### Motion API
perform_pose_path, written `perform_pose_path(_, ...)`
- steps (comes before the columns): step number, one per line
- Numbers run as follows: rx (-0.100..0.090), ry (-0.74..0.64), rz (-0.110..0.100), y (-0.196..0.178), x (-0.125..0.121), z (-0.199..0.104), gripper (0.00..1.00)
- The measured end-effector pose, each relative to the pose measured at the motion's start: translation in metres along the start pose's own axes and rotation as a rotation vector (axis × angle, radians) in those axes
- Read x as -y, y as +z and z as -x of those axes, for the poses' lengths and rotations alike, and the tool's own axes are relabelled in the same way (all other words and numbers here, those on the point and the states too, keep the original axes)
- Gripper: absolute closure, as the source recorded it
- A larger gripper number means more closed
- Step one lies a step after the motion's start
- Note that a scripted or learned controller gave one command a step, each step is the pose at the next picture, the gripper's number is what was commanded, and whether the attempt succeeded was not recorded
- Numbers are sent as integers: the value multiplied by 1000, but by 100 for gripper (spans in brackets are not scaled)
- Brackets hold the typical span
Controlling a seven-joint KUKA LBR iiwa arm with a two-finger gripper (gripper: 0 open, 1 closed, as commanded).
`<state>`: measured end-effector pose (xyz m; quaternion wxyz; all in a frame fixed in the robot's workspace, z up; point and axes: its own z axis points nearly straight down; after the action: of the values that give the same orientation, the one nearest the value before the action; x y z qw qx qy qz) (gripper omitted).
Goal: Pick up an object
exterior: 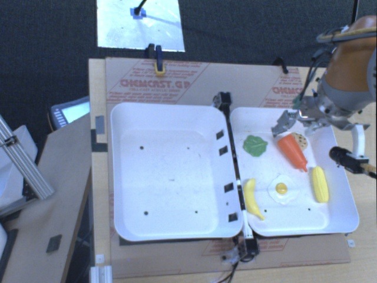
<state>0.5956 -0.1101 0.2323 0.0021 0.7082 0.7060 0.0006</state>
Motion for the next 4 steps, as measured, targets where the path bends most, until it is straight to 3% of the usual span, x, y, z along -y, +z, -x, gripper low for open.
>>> perform_pose_path(1, -2, 0, -9, 33, 62, 23, 0)
perform_pose_path(2, -4, -15, 2, 48, -15, -43, 0)
perform_pose_path(3, -2, -5, -10, 152, -32, -27, 0)
perform_pose_path(4, -2, -6, 1, 135, -35, -27, 100)
